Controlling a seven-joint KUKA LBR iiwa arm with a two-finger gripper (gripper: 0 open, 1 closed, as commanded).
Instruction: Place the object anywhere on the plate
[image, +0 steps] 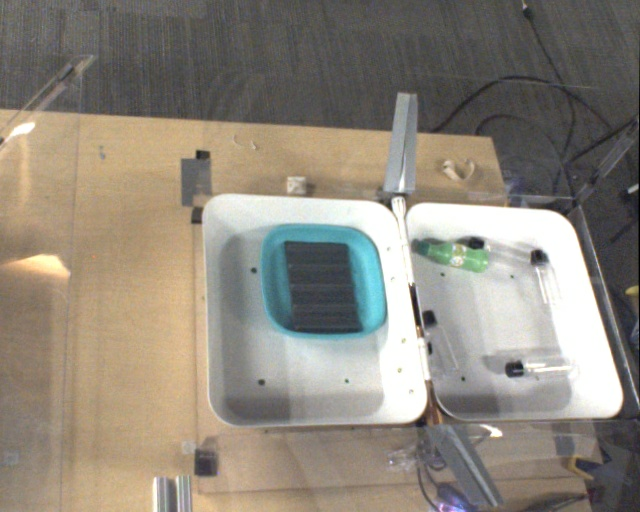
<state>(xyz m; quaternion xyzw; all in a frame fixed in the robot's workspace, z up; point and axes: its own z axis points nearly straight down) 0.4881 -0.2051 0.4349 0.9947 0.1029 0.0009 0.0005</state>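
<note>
While the teal plate (372, 285) occupies the left bin's (225, 330) centre, a dark ridged block (320, 287) covers most of it. A green bottle (455, 255) lies near the right bin's (590, 320) far-left corner, clear tubes (535, 368) along its right and near edges; claw state cannot be told.

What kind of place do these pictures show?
Probably a robotics lab test bench. Two shallow white bins, the left bin and the right bin, sit on a wooden bench, cables trail over carpet, and a teal plate lies staged.
</note>
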